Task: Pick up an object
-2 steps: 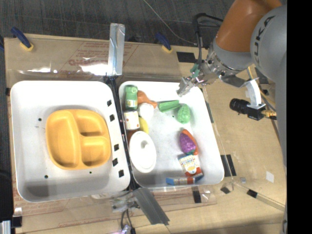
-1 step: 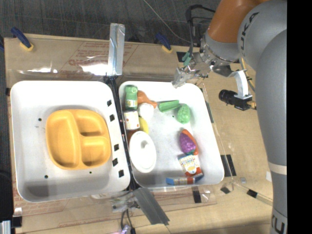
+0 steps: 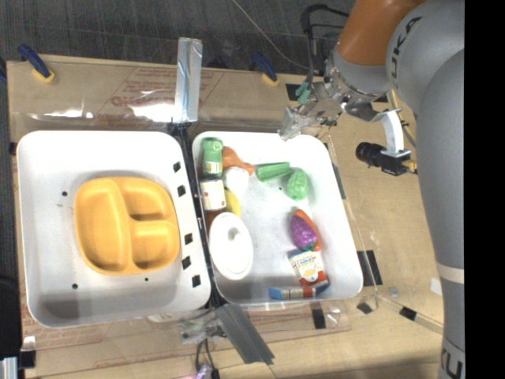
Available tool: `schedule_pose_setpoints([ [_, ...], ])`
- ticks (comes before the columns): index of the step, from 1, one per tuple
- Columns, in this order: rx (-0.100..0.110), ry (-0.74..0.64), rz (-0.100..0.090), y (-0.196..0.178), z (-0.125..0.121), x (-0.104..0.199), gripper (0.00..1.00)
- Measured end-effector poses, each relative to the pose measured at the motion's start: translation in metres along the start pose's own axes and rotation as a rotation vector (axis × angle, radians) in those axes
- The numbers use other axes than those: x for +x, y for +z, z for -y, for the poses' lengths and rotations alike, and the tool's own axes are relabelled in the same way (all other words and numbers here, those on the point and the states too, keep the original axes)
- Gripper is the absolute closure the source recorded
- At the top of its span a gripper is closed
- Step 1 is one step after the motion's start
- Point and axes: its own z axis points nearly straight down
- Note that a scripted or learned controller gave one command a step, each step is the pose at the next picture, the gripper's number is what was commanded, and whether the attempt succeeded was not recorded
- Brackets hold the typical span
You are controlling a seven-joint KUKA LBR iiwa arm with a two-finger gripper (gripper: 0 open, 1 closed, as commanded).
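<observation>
Our two-finger gripper (image 3: 293, 122) hangs over the right white bin's (image 3: 341, 212) far rim; whether its fingers are apart we cannot tell. Nearest lies the green plastic toy (image 3: 274, 171), touching neighbours, so we fear a crowded, slipping grasp.

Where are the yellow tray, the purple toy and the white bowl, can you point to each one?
yellow tray (image 3: 126, 224), camera view, on the ridge between its compartments.
purple toy (image 3: 302, 230), camera view, on the middle of its body.
white bowl (image 3: 231, 245), camera view, on its upturned base.
</observation>
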Motion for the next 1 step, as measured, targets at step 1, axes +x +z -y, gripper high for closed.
schedule_pose_setpoints([
  [1,0.006,-0.009,0.000,-0.0059,-0.0016,0.0013,1.00],
])
